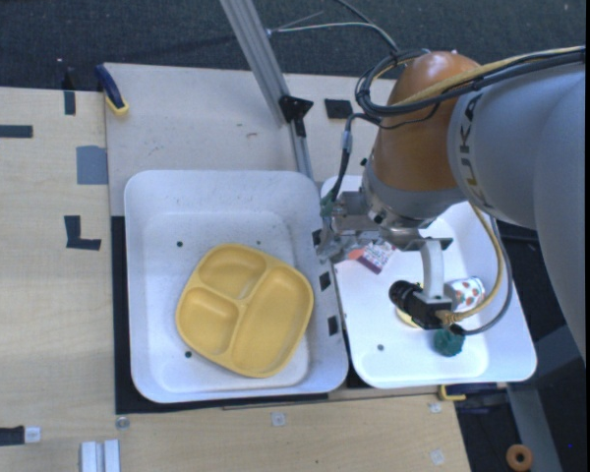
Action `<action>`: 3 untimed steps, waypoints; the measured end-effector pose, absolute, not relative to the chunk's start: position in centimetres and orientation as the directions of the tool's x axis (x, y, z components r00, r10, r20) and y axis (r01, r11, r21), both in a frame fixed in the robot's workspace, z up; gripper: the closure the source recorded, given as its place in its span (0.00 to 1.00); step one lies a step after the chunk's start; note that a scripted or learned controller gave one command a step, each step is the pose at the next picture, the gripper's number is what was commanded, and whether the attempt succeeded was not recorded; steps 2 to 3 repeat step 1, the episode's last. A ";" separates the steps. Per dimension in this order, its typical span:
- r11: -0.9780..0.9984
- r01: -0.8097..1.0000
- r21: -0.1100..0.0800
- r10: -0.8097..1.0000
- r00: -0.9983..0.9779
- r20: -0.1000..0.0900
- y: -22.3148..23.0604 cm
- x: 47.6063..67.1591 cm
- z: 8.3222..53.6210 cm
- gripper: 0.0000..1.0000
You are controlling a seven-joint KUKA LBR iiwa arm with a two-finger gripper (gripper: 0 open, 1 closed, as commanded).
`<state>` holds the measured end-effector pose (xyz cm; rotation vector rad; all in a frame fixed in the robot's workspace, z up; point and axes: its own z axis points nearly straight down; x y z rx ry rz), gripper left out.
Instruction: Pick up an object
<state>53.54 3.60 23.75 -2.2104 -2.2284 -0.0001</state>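
At left wall of right bin (405, 364), end effector (346, 232), grip unreadable; risk: clipping wall, missing red-white packet (376, 257) alongside.

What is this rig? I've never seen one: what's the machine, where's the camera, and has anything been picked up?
One camera, fixed above the bench, looks down at a slant. The grey and orange machine is a robot arm reaching in from the right; its pincer hangs over the right bin, near its left edge. The left bin holds a yellow divided plate. Beside the pincer is a red-and-white packet; further right lie a white object and a green object. Whether the pincer holds anything cannot be told.
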 end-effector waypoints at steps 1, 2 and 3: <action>0.008 1.000 -0.003 1.000 -0.008 0.001 9.2 53.6 23.2 1.00; 0.008 1.000 -0.003 1.000 -0.008 0.001 9.2 53.6 23.2 1.00; 0.008 1.000 -0.003 1.000 -0.008 0.001 9.2 53.6 23.2 1.00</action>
